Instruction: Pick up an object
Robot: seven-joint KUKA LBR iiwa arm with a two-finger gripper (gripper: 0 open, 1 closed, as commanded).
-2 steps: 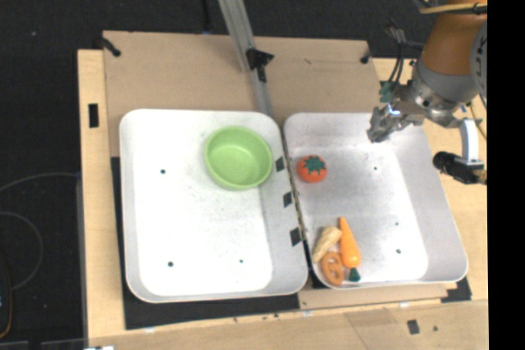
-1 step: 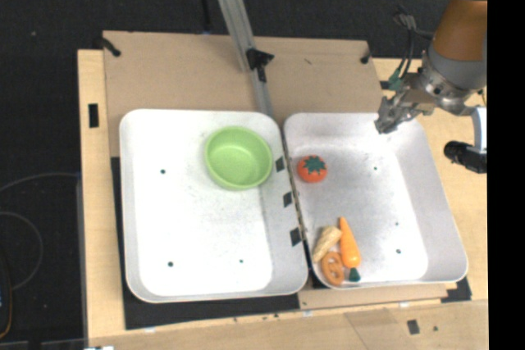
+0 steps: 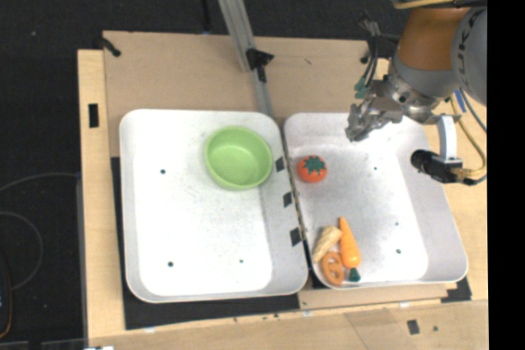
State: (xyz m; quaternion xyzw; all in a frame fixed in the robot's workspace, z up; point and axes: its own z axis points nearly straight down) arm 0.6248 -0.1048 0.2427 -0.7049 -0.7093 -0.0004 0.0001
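Objects to pick: several small items lie in the two bins, none of them between the gripper's tips.
Left bin [image 3: 148, 201]: white and shallow, filling the left-centre of the frame on the tan bench [image 3: 164, 70].
Green bowl [image 3: 239, 158]: round, upright, mouth up, in the upper right part of the left bin, close to the wall shared with the other bin.
Metal post [image 3: 234, 4]: grey bar slanting from the top centre of the frame down to the gap between the bins.
Right bin [image 3: 410, 217]: white, right of centre, touching the left bin along its side.
Tomato [image 3: 312, 169]: red-orange with a green top, in the upper left part of the right bin, well apart from the gripper.
Carrot [image 3: 349, 242]: orange, lying along the lower left of the right bin.
Pale piece [image 3: 326, 241]: beige, just left of the carrot and touching it.
Orange slice [image 3: 333, 267]: round, in the bin's lower left corner below the carrot.
Gripper [image 3: 358, 129]: over the upper edge of the right bin, upper right of the frame, pointing down and left; its tips look close together with nothing between them.
Arm [image 3: 435, 29]: grey with an orange band, entering from the upper right.
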